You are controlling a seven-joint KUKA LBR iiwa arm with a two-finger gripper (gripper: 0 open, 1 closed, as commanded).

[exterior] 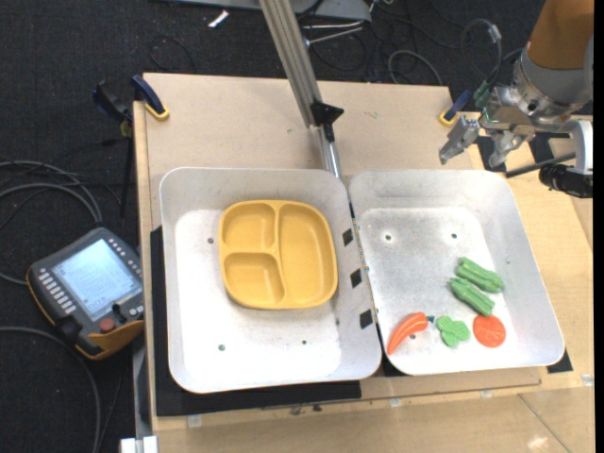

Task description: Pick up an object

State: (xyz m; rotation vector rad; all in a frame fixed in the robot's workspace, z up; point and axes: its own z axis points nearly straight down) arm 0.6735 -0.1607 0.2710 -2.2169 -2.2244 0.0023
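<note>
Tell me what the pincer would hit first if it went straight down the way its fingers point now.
Probably the back rim of the right bin or the bare bench just behind it. The pincer hangs open above that edge, far from the toy vegetables at the bin's near side. Depth is hard to judge from this slanted view.

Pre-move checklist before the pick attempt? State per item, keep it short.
1. End effector carrying nothing: ok, nothing between its fingers, which stand apart.
2. Targets present: ok, carrot, tomato, broccoli and two green pods lie in the right bin.
3. Arm over the targets: not ok, it hangs above the bin's far edge.
4. Targets spaced for a grasp: cannot tell; the pods and the front row lie close together.
5. Yellow divided plate out of the way: ok, it sits in the left bin.
</note>
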